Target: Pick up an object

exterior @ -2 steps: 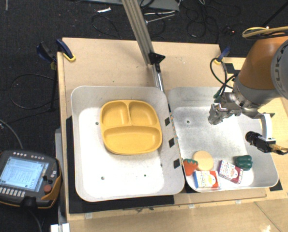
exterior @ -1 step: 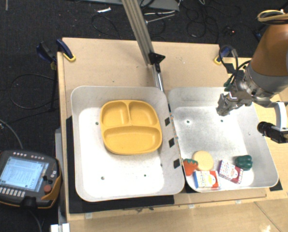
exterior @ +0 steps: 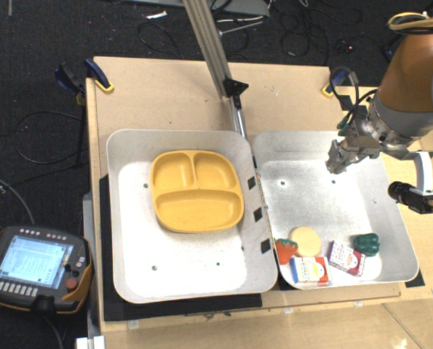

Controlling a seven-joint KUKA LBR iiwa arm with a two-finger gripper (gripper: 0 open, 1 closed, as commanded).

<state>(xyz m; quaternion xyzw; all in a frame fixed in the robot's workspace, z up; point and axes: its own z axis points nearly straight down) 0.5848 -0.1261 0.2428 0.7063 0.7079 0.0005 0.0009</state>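
While gripper point(exterior: 338, 160) hovers, objects point(exterior: 325, 257) well below.

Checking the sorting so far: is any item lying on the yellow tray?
No, the yellow tray is bare; the small items lie in the right bin.

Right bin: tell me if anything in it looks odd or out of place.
Nothing is spilled or damaged. The toys are all crowded along the near edge of the right bin, while the claw hovers over its bare far part.
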